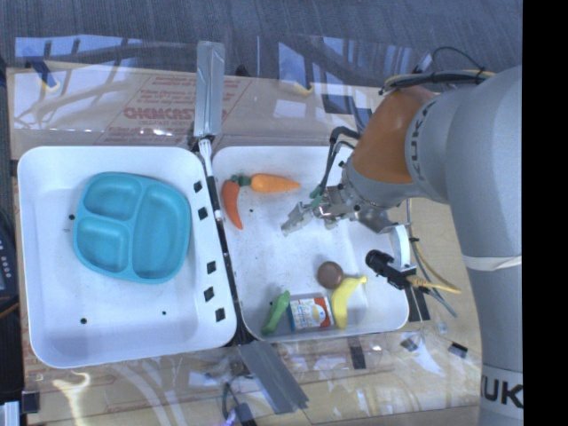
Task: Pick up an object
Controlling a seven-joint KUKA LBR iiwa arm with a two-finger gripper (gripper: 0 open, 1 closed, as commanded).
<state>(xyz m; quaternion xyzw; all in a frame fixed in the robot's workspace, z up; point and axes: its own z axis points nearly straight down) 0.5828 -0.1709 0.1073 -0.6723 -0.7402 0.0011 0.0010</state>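
Approach is judged the step in hand: the claw (297,217) hangs over bare bin floor with nothing between its fingers, whose spread cannot be told. The orange carrot (273,184) lies just up-left of it. A squared, centred descent is advised. "KU" is read on the arm (484,149).

Left bin (44,327): 1 blue divided plate (133,226) with 3 compartments, lying flat toward 10 o'clock. Clear plastic sheeting (115,105) over cardboard at 12 o'clock of that bin. Grey carpet (133,3) beyond the bench.
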